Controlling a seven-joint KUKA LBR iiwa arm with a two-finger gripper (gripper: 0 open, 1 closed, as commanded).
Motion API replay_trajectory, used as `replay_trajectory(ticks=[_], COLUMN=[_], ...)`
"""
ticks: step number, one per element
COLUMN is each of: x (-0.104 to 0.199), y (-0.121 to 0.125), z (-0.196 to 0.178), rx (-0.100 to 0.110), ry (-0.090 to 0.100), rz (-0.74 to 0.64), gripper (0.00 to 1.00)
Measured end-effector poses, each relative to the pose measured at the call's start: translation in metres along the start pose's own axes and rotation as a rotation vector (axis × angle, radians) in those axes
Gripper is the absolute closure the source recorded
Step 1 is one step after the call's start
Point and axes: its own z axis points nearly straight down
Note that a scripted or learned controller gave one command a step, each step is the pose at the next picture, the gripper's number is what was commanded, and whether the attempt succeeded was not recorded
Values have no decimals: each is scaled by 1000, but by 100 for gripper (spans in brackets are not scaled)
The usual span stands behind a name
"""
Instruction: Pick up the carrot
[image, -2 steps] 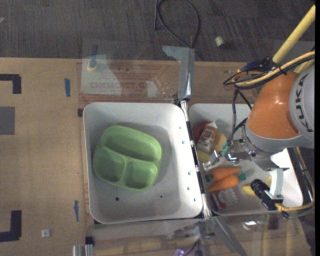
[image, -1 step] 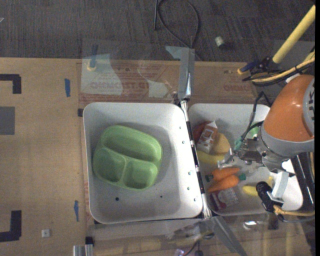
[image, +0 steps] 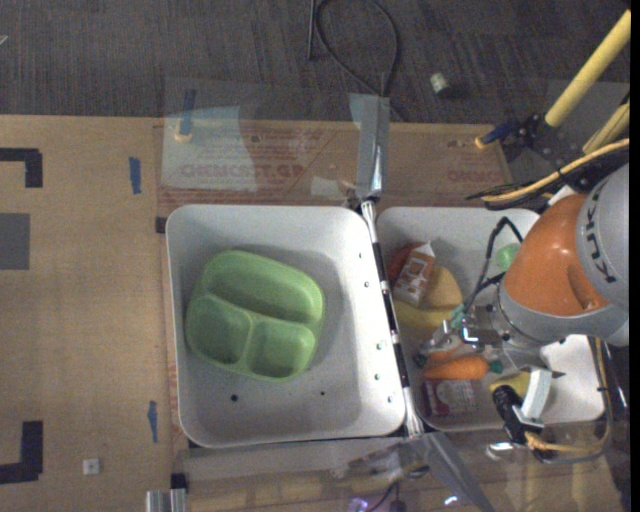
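- Carrot (image: 456, 368) lies crosswise low in the right bin (image: 470, 226), just under the gripper (image: 462, 343); it looks like a light, stiff, smooth toy, best pinched across its thick middle.
- Whether the fingers are spread or pressed together, I cannot tell.
- Clutter crowds it: a yellow rounded item (image: 434, 300) and small carton (image: 415, 277) above, a red-labelled packet (image: 452, 396) touching below.
- Green divided tray (image: 256, 314) sits well apart in the left bin (image: 200, 240).
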Motion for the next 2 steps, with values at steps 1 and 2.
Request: replay_trajectory(ticks=[1, 2], x=[0, 25], y=[0, -14], z=[-9, -83], rx=[1, 21], ry=[2, -4], rz=[2, 405], gripper=[100, 100])
